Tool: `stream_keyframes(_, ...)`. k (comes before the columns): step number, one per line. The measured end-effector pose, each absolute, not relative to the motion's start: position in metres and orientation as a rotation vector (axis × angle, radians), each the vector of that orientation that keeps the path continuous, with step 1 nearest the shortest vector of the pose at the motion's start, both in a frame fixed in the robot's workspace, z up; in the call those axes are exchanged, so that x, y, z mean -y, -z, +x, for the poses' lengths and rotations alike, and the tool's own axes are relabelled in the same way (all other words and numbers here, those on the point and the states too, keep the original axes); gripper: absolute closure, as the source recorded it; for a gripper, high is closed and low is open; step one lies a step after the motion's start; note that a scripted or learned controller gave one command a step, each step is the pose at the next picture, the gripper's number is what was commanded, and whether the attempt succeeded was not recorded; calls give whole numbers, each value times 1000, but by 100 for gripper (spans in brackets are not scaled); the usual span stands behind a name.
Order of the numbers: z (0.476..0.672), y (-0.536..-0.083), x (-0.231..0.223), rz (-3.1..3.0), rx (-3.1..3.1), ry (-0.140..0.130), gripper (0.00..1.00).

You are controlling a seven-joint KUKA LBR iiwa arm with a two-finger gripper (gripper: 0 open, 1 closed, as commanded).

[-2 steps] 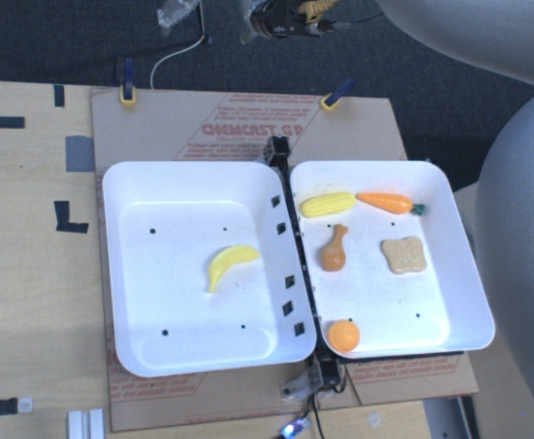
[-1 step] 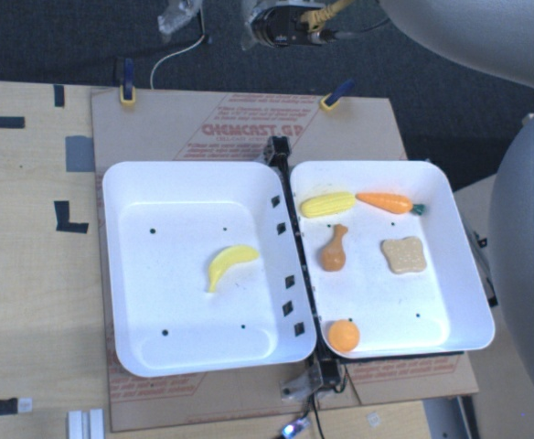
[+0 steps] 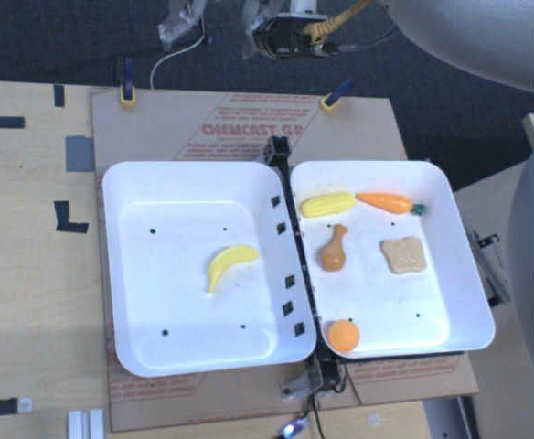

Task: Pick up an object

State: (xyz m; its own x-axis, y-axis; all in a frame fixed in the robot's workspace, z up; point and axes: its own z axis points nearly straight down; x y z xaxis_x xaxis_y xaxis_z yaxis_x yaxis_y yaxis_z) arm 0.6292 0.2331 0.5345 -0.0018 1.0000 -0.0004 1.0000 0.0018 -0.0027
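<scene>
My gripper (image 3: 218,18) hangs at the top of the camera view, beyond the far edge of the bench and well away from both bins. It is open, with dark floor showing between its fingers (image 3: 181,21). A yellow banana (image 3: 230,264) lies in the middle of the left bin (image 3: 125,245). In the right bin (image 3: 450,282) are a yellow corn cob (image 3: 326,205), an orange carrot (image 3: 386,202), a brown chicken drumstick (image 3: 334,248), a tan slice of bread (image 3: 403,255) and an orange (image 3: 343,336) at the near left corner.
The two bins meet at a black-marked divider (image 3: 290,254). They rest on a cardboard sheet (image 3: 249,131) held by two clamps (image 3: 126,88). The grey arm (image 3: 477,16) fills the upper right corner. Cables (image 3: 340,16) trail near the wrist.
</scene>
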Motion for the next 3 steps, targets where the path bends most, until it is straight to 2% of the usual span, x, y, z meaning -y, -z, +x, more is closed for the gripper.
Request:
stream_keyframes(1, 630, -544, -234, -2216, 2224, -4, 100)
stream_keyframes(2, 670, -533, -233, -2222, 2223, -1, 100)
stream_keyframes(3, 668, -544, -234, -2219, 2225, -3, 100)
